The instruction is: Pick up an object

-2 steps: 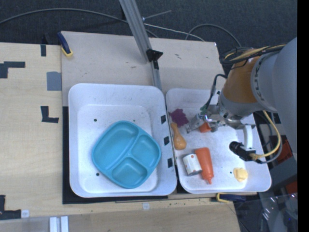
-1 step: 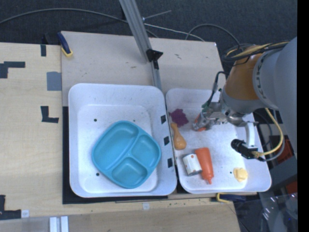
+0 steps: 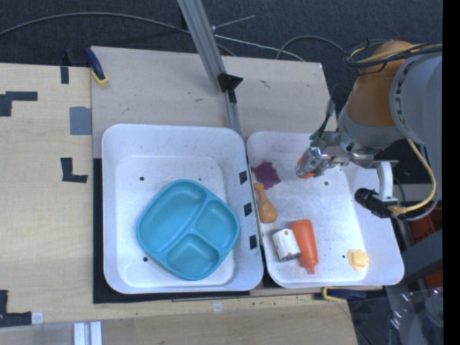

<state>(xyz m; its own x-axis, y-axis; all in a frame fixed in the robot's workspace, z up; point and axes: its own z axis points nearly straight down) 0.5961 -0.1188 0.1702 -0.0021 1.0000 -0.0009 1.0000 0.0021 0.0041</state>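
Note:
My gripper (image 3: pixel 309 165) hangs over the back part of the right bin (image 3: pixel 374 261), reaching in from the right. It is shut on a small red object (image 3: pixel 306 172) that shows at its tips. On the bin floor lie a purple piece (image 3: pixel 267 172), an orange gourd-shaped toy (image 3: pixel 266 205), a white can (image 3: pixel 285 244), an orange carrot (image 3: pixel 307 244) and a small yellow piece (image 3: pixel 357 259). The purple piece lies a short way left of the gripper.
The left bin (image 3: pixel 118 192) holds a blue divided plate (image 3: pixel 188 228). A grey metal pole (image 3: pixel 203 31) slants in from the top toward the bins' shared wall. Black cables run behind the bench, and the arm's body (image 3: pixel 392 99) fills the right side.

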